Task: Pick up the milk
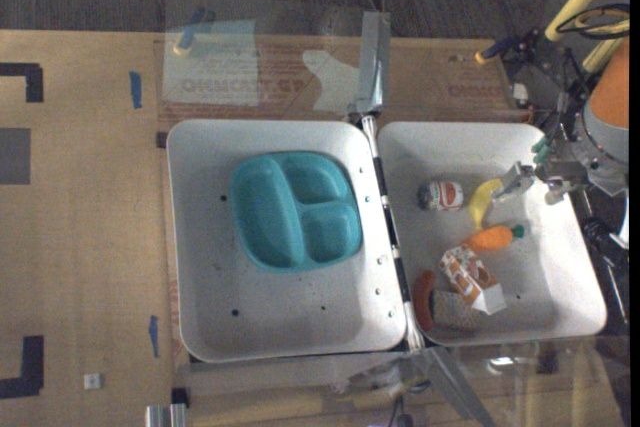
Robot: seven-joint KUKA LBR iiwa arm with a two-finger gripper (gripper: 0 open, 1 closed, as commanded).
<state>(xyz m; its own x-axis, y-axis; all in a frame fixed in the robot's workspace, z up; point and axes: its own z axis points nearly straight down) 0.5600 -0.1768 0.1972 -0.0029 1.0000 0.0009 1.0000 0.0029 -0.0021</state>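
The milk is a small white carton with orange print. It lies on its side in the right bin, near the front and just below a toy carrot. My gripper hangs over the right bin's far right part, beside a yellow banana. Its fingers are spread open with nothing between them. The carton lies well forward and left of the gripper, apart from it.
A white and red can lies left of the banana. A brown sausage and a grey slice lie by the carton at the bin's front left. The left bin holds a teal divided plate.
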